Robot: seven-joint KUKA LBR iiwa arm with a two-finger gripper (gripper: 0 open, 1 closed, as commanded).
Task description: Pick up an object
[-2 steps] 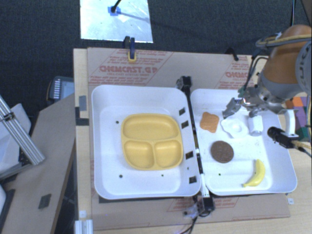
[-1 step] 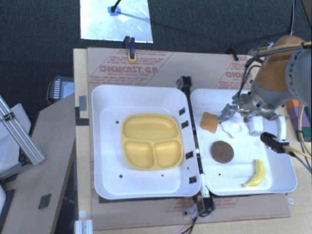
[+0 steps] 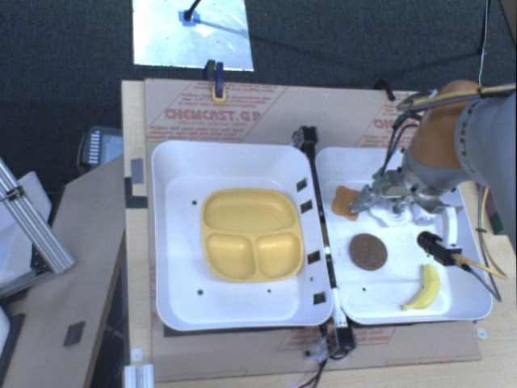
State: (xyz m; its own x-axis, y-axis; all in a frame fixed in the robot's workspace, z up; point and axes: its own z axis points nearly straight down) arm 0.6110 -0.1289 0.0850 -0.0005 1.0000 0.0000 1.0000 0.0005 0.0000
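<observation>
Right bin (image 3: pixel 477 301), centre-right of frame: gripper (image 3: pixel 373 201), jaw state not discernible, beside orange-brown piece (image 3: pixel 346 201); brown disc (image 3: pixel 368 251) and banana (image 3: pixel 424 288) lower; recommend centring squarely before closing.

The yellow divided tray (image 3: pixel 246 234) and white bins (image 3: pixel 174 217) look like smooth, glossy plastic, resting on matt printed cardboard (image 3: pixel 242 113).

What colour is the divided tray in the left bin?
Pale yellow; the divided tray shows clearly in the camera view, inside the white left bin.
</observation>
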